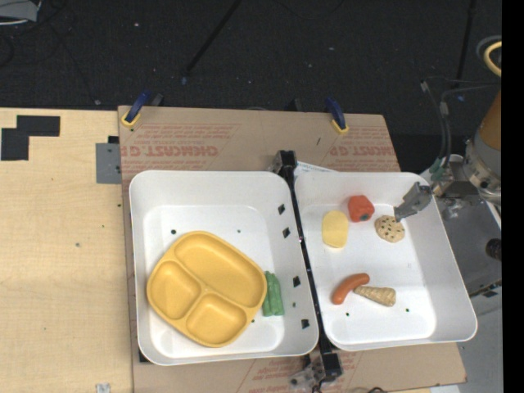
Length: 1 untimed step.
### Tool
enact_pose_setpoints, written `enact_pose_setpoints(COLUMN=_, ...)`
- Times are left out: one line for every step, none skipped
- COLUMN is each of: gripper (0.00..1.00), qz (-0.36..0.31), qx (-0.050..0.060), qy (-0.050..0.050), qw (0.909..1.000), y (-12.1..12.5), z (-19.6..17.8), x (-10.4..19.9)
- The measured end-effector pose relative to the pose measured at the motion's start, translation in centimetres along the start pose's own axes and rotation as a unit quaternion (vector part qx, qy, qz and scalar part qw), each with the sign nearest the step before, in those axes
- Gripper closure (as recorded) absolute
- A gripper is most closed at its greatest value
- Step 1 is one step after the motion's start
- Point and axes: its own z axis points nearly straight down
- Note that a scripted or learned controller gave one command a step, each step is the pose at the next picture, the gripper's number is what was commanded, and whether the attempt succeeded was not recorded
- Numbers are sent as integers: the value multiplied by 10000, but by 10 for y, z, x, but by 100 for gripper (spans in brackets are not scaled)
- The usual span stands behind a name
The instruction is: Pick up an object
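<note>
The gripper [407, 207] hangs over the top right part of the right bin [442, 318], and I cannot tell how it is set. Its tip is just above a round cookie [390, 229]. A red pepper [360, 208] and a yellow lump [335, 229] lie close by on the left. Lower down are a hot dog [350, 287] and a cone [377, 295], touching. The left bin [155, 195] holds a yellow tray [205, 287] with a green thing [273, 294] right beside it.

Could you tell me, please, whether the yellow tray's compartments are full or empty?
Empty. The tray lies flat in the left bin, and all three compartments show bare yellow; the green item lies beside it, against its right edge.
</note>
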Motion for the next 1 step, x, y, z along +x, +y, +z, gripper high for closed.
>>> enact_pose_setpoints(gripper=0, qz=11, qx=-11, qy=-6, qw=10000, y=-9, z=-31, x=-35)
